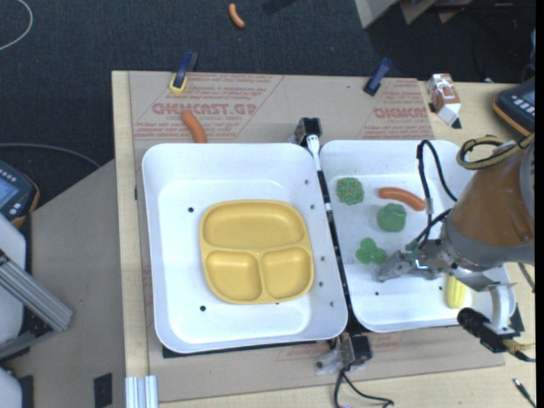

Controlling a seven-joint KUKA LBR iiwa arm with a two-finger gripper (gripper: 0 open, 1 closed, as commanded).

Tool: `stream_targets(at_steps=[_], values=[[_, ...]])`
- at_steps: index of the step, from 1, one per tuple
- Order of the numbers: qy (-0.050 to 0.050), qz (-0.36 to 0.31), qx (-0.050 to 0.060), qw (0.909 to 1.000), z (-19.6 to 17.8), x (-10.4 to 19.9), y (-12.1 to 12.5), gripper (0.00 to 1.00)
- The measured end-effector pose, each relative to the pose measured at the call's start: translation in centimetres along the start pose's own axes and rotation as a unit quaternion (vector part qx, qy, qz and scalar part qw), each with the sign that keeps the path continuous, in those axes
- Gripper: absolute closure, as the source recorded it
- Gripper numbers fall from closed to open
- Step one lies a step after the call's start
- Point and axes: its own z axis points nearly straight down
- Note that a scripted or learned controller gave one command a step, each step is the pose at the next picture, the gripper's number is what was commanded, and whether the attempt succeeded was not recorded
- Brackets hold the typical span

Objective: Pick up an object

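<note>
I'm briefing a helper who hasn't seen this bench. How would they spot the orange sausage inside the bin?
Start at the right white bin, the one the arm reaches into. Look to its far side, past the three green broccoli pieces: the sausage lies there, just right of the farthest broccoli. It is the bin's one long, orange item; its neighbours are round and green.

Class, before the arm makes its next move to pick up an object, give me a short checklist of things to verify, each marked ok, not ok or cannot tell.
1. Gripper sits low inside the right bin: ok.
2. A target lies close: green broccoli piece just beside the gripper: ok.
3. Something already held between the jaws: cannot tell.
4. Other picks available: two more green pieces, sausage, yellow item: ok.
5. Yellow divided plate sits apart in the left bin: ok.
</note>
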Motion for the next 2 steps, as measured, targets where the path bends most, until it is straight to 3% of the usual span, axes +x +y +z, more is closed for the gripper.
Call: stream_targets(at_steps=[1, 2], values=[[-0.001, 0.001, -0.003, 1.0000, -1.2, 0.0, 0.1, 1.00], [-0.003, 0.000, -0.005, 1.0000, -7.5, -0.6, 0.2, 1.00]])
